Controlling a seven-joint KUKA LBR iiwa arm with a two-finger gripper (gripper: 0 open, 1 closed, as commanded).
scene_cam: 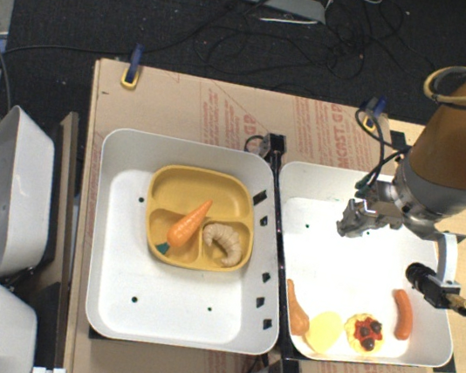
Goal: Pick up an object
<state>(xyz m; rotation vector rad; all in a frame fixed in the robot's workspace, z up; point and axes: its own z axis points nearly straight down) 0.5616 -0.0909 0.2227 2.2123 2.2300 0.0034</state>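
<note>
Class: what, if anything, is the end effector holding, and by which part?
Nothing: the end effector hangs above bare floor of the right bin, no object between its fingers.

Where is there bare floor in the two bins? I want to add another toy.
Left white bin: a wide strip below the yellow divided plate, which holds an orange carrot and a pale shrimp. Right white bin: bare middle, left of the end effector. Crowded along its lower edge: orange sausage, small pizza, yellow disc.
</note>
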